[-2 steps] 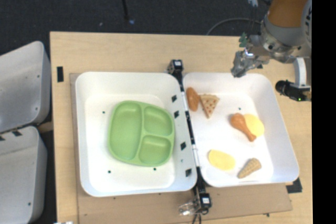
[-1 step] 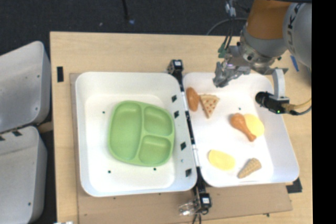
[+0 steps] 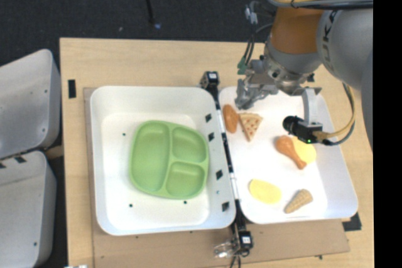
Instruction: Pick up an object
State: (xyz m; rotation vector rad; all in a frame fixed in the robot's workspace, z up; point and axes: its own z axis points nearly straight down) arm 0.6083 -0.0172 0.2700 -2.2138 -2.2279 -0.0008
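Claw [image 3: 247, 99] upper centre-right, jaw state unclear, nothing visibly held | pizza slice [image 3: 250, 126] just below it, right bin [image 3: 333, 198] | likely light, rigid plastic; pinch across narrow sides

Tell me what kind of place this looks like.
Probably a robotics lab's grasping test bench: a grey and orange robot arm over two shallow white bins, with toy food like a plastic chicken drumstick and a green divided plate.

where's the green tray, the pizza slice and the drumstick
green tray [image 3: 169, 159], camera view, its centre divider
pizza slice [image 3: 250, 126], camera view, middle of the wedge
drumstick [image 3: 291, 150], camera view, its meaty body
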